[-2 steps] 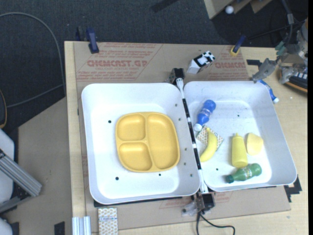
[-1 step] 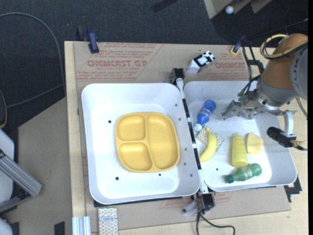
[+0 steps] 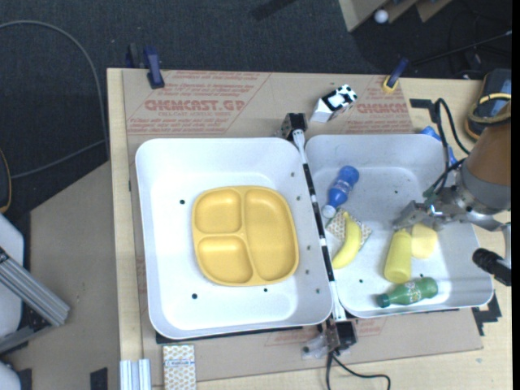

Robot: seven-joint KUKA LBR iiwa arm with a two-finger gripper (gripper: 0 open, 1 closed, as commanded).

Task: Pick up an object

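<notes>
Claw (image 3: 418,214) at the end of the grey arm hangs low over the right bin (image 3: 382,149), reaching in from the right edge. Its dark fingers appear spread, with nothing visibly pinched between them, though they are small and partly blurred.

Just below and beside the claw lies a pale yellow block (image 3: 424,240), possibly a sponge, and touching its left side stands a yellow cylinder-shaped bottle (image 3: 398,257), lying at a slight tilt. These two are the nearest candidates for the pick. Near the bin's front edge a green bottle (image 3: 408,292) lies on its side. Further left in the same bin a banana (image 3: 348,244) rests by the dividing wall, and above it a blue-capped clear bottle (image 3: 341,187) lies at a slant.

The left bin (image 3: 162,169) holds a yellow plate with three compartments (image 3: 244,236), well apart from the claw. Both bins sit on a cardboard-covered desk (image 3: 203,104), with a small black-and-white object (image 3: 335,102) behind the right bin.

Judging by the pose, the step in hand is the approach, with no grasp yet made. The next move likely calls for lowering the claw squarely over the yellow block or bottle, then squeezing without nudging its neighbour aside.
</notes>
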